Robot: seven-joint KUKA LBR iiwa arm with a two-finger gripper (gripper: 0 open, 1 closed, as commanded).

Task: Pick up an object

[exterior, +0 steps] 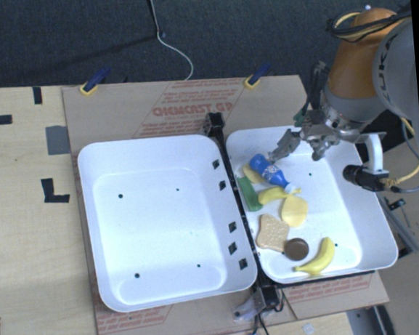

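Gripper (299,146) hangs over the far end of the right bin (359,215), fingers spread apart with nothing between them. One fingertip (277,153) sits just above the blue bottle (266,169). From the bottle, the grey arm (375,61) rises away toward the right, orange band uppermost.

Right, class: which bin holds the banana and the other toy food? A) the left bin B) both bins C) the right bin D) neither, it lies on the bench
C: the banana lies near the front of the right bin, with the other food beside it; the left bin shows bare white floor.
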